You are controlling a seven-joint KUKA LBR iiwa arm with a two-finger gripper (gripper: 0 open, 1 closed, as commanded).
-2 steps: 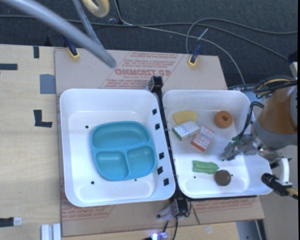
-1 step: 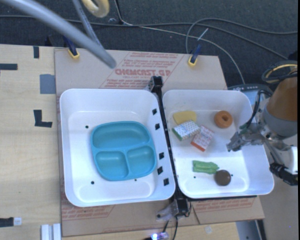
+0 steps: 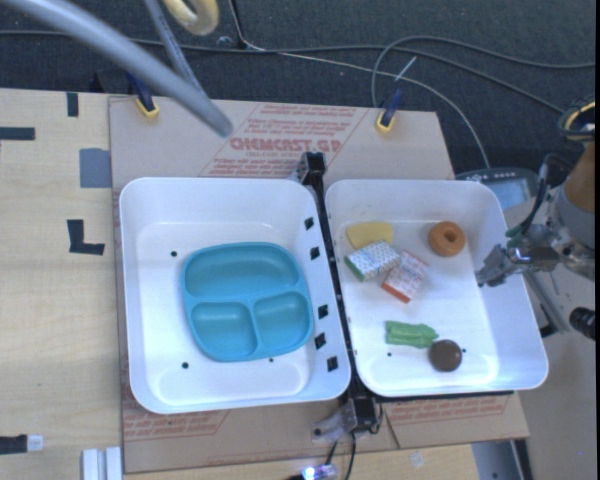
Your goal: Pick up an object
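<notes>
The right bin (image 3: pixel 510 343) holds several small objects: a yellow block (image 3: pixel 369 234), a brown doughnut (image 3: pixel 446 238), a white and green patterned block (image 3: pixel 372 260), a red and white packet (image 3: pixel 404 276), a green piece (image 3: pixel 410 334) and a dark brown ball (image 3: pixel 445 355). My gripper (image 3: pixel 501 265) hangs at the right rim of this bin, to the right of the doughnut and apart from every object. Nothing shows between its fingers.
The left bin (image 3: pixel 145 268) holds a blue divided tray (image 3: pixel 247 299). A black clip divider (image 3: pixel 325 268) runs between the bins. Cables (image 3: pixel 450 78) cross the dark floor behind, and a grey pole (image 3: pixel 110 38) slants across the upper left.
</notes>
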